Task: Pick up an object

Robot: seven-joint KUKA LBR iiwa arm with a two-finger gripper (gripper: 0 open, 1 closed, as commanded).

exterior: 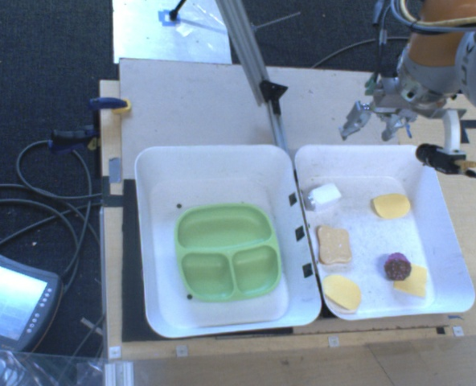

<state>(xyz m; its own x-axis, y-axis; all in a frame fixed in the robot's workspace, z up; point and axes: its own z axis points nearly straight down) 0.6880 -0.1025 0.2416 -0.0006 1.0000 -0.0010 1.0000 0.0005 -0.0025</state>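
My gripper [375, 125] hangs above the bench just beyond the far rim of the right bin [443, 207], its two fingers spread apart with nothing between them. In that bin lie a white block [325, 195] at the far left, a yellow slice [391, 206] to the right, a tan toast piece [334, 244] in the middle, a dark purple ball [396, 266], a yellow wedge [414, 282] beside the ball and a yellow oval [342, 292] at the near edge. All of them lie nearer the camera than the gripper.
The left bin [153, 215] holds a green three-part tray [226, 252]. A slanted metal pole [250, 51] crosses the back of the bench. Cables and a handheld pendant [13, 300] lie on the floor at left.
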